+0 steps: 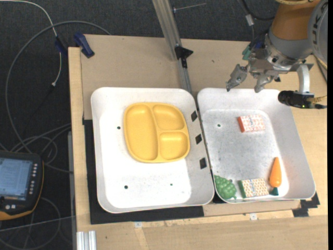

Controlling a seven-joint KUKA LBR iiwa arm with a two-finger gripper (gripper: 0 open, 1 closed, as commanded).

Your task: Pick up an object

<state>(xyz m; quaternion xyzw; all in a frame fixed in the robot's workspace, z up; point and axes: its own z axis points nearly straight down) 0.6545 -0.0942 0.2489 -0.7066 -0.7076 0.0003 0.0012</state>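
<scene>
So the gripper (244,82) sits up over the far rim of the right bin (296,139) with its fingers spread wide and nothing between them, well apart from everything in there. Right bin has a red-and-white box (251,123) near the far end by itself, then a carrot (275,173), a patterned block (254,187) and green grapes (225,187) bunched along the near edge. Left bin (104,155) just has a yellow tray (155,132) with three compartments, and a metal post (167,20) leans between the bins.
</scene>
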